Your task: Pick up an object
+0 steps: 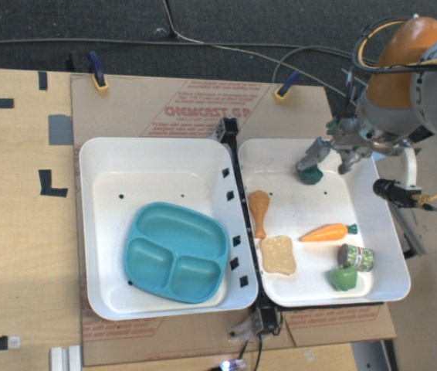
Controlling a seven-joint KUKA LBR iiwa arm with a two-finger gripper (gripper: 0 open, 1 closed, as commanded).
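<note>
My gripper hangs over the back of the right bin, its two fingers spread apart and open. A small dark green object lies on the bin floor just under the left fingertip; it is not between the fingers. Further forward in the same bin lie a brown drumstick, a slice of bread, an orange carrot, a small can and a bright green piece.
A teal divided plate lies in the left bin. A black divider runs between the bins. Cables cross the dark surface behind the bench.
</note>
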